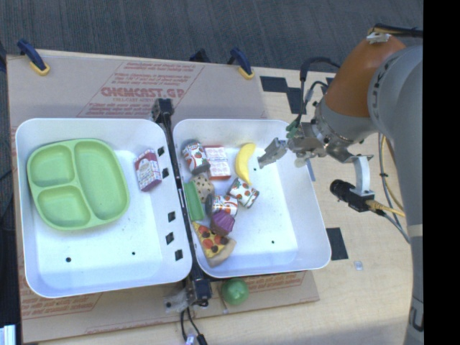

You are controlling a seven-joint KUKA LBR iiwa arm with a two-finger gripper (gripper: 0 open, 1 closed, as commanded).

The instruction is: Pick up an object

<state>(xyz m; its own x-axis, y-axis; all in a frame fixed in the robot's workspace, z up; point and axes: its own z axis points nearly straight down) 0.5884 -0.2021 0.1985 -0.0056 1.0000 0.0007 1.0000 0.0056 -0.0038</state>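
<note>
My gripper [272, 153] hangs over the upper right part of the right bin [302, 214], just to the right of a yellow banana [246, 162] and apart from it. Nothing shows in the gripper. Left of the banana lie a small can [192, 155] and two red-and-white packets [216, 161]. Below them sit a dice-like block [203, 186], a green stick [194, 201], two printed cans [243, 192] [224, 205], a purple piece [223, 223] and a pizza slice [213, 243].
The left bin [100, 264] holds a green divided plate [75, 183] and a red packet [148, 171]. A green ball [233, 291] lies outside, in front of the bins. The right half of the right bin is bare white floor.
</note>
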